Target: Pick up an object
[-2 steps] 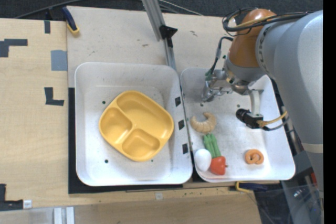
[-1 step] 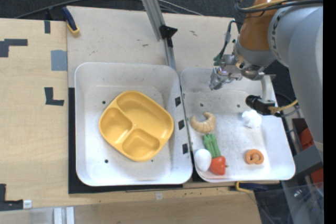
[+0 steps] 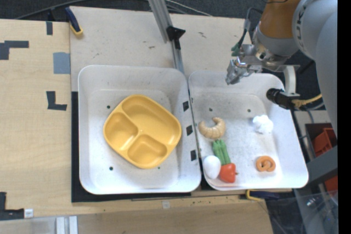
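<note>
From my seat I see the arm reaching in from the right, its gripper hanging over the far rim of the right bin. The tool looks small and dark from here, and I cannot tell its state; I see nothing in it, though the view there is poor.

The right bin holds all the loose pieces. A croissant lies near the bin's left wall, about mid-depth. Just nearer the camera from it is a green item, maybe a vegetable stalk, running down to a red item at the near edge. A white egg sits just left of the red one, close to touching it. A small orange ring lies towards the near right corner, well apart from the rest. A white lump lies near the right wall, nearer the gripper than the ring.

The left bin carries a yellow tray with three compartments, turned at a slant.
</note>
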Robot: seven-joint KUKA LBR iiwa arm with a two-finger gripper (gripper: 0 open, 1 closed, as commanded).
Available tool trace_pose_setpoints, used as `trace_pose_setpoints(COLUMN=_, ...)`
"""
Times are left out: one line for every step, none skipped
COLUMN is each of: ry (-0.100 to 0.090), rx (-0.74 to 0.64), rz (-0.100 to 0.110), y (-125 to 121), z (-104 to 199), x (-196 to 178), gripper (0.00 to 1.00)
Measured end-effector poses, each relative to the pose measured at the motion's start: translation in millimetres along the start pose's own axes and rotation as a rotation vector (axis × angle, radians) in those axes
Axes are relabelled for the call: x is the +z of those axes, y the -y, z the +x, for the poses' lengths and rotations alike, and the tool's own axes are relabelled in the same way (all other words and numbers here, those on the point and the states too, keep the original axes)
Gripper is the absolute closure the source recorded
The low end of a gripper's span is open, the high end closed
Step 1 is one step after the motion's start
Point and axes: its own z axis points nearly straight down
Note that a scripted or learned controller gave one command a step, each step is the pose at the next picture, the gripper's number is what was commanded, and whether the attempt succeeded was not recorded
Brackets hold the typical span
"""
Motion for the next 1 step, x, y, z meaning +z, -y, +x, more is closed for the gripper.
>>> trace_pose_setpoints(ry=-0.001, rx=-0.003, rz=0.008, y=27.8, z=43.8, x=7.3, gripper=1.00)
